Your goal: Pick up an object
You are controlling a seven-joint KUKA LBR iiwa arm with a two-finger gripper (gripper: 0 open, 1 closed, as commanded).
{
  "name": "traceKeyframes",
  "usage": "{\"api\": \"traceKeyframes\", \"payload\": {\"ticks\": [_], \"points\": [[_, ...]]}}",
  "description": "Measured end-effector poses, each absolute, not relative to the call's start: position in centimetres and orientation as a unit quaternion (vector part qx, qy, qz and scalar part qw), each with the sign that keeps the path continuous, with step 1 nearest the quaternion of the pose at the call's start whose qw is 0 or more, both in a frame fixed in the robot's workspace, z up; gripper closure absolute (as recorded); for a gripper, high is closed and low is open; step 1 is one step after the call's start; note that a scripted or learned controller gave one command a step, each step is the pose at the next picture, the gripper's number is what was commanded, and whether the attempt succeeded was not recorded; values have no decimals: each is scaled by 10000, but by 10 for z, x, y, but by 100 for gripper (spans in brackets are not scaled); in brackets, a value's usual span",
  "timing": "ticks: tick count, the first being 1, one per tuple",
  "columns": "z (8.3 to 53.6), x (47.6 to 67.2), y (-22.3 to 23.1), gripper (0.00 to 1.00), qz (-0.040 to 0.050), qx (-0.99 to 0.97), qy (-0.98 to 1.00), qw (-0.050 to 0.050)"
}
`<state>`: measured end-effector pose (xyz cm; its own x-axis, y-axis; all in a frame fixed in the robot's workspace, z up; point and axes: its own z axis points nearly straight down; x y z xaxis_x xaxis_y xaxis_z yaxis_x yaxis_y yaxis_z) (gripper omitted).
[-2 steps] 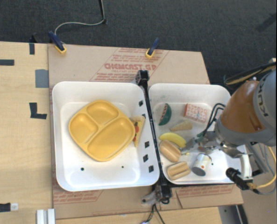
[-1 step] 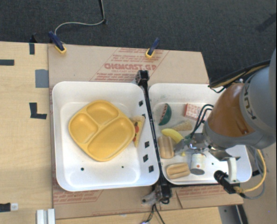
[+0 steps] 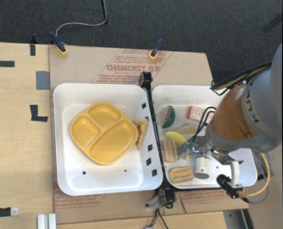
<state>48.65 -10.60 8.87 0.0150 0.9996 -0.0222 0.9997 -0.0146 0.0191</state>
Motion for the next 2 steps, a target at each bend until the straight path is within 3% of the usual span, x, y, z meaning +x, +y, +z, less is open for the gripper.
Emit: {"api": "traceKeyframes", "payload": {"ticks": [2], "points": [[89, 486, -105, 0, -9, 7119, 7021, 142]]}}
